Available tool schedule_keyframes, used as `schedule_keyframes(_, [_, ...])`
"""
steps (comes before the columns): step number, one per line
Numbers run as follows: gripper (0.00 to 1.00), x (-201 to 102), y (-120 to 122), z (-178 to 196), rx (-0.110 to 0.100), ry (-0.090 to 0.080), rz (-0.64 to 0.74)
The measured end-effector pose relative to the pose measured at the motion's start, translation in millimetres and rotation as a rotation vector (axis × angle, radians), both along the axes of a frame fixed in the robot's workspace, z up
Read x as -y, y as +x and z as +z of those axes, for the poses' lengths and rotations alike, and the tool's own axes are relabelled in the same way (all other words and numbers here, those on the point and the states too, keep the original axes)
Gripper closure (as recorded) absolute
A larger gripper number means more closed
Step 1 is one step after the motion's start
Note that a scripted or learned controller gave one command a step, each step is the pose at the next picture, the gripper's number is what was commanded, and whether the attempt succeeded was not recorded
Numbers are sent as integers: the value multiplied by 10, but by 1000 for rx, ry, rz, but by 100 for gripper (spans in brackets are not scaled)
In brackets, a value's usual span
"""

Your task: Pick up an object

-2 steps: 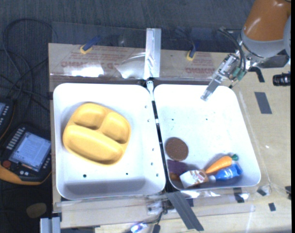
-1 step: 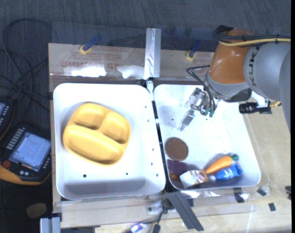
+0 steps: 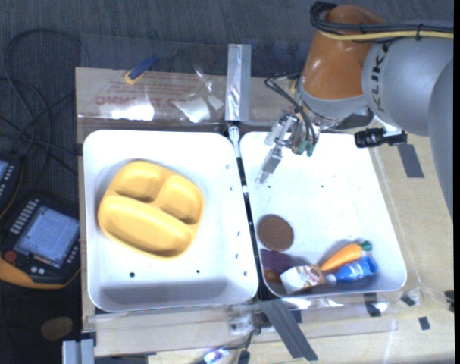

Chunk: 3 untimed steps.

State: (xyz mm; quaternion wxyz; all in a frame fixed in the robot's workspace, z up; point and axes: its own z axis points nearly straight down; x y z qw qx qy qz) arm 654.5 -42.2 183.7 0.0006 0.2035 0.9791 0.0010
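Arm enters from the right; orange band above the wrist. Gripper [image 3: 279, 146] hangs over the upper-left corner of the right bin [image 3: 366, 203], near the divider. 1 slim pale finger [image 3: 269, 163] points down-left; whether the fingers are open or closed cannot be told, and nothing is visible between them.

Right bin, lower part: carrot [image 3: 340, 256], orange, tapered, green top at its upper-right end, long axis lower-left to upper-right. Just beneath it a blue bottle [image 3: 356, 270] lying nearly horizontal. Left of these a white packet [image 3: 299, 277] and a flat round brown disc [image 3: 276, 232].

Left bin [image 3: 108, 154]: 1 large yellow bread-shaped object [image 3: 150, 207], smooth, lobed, glossy plastic look.

Tabletop [image 3: 411, 203] pale, wood-toned.
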Motion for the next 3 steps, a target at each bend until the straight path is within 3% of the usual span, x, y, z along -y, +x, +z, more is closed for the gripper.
schedule_keyframes(1, [0, -464, -223, 571, 1, 0, 272])
schedule_keyframes(2, [0, -72, 66, 790, 2, -2, 575])
schedule_keyframes(3, [0, -303, 147, -2, 3, 1, 1101])
